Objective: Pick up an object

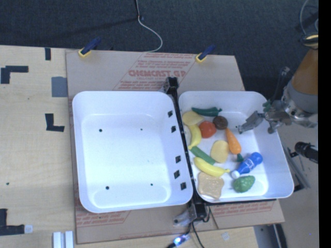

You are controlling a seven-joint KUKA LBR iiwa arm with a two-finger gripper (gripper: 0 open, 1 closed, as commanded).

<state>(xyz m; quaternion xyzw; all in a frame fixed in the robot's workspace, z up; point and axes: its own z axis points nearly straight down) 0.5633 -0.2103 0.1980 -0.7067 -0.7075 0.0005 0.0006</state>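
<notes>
Orange carrot (233, 141) lies in the right bin (276, 159) (with other toy food); pincer (252, 122) hangs open, holding nothing.

Lighting: even, diffuse, moderately bright. Glare: none; white bins (124, 154) left of the claw (257, 121) read clean, slightly bluish. Shadows: soft, faint along bin walls. Focus: mildly soft throughout; claw somewhat blurred. Background cloth beyond the counter (31, 138): dark, grainy.
</notes>
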